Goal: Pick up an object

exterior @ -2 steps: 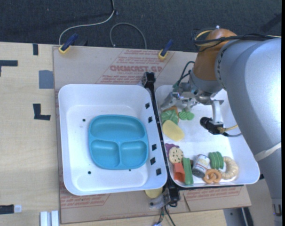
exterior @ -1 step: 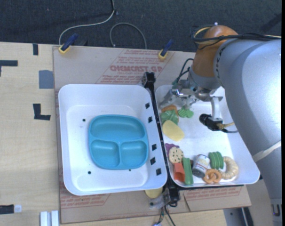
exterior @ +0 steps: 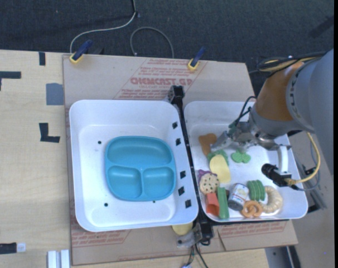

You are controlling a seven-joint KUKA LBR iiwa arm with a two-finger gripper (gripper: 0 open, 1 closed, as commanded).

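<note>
Camera view: toys crowd the right bin (exterior: 300, 205); the yellow piece (exterior: 220, 167) lies just below the tool (exterior: 223, 143), whose grip state I cannot tell. A good grasp probably means descending straight over one separated item. The arm (exterior: 280, 102) reaches in from the right, wrist low over the bin.

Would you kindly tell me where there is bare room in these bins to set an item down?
The left white bin has bare floor around the blue divided plate. In the right white bin, only the far strip above the orange-brown piece is free; nearer, the yellow piece, pretzel and gripper crowd it.
</note>
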